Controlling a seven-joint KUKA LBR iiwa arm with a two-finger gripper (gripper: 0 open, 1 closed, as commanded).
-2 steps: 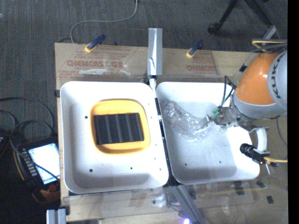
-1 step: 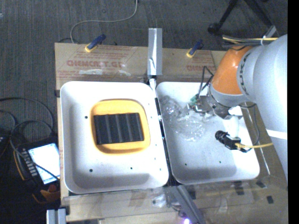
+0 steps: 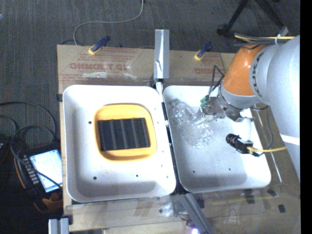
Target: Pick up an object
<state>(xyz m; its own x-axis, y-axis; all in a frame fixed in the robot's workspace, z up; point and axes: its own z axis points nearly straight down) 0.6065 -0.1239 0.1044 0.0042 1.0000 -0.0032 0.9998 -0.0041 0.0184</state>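
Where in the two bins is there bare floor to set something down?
Right bin: the near half is bare, between the clear plastic and the front wall. Left bin: a bare band along the front wall, below the yellow tray. Crowded: the right bin's far left corner, where the plastic lies beside the gripper.

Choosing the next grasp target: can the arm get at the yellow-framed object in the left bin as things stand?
Probably yes. The yellow-framed object lies alone and uncovered in the left bin; the gripper hangs over the right bin beside the clear plastic.
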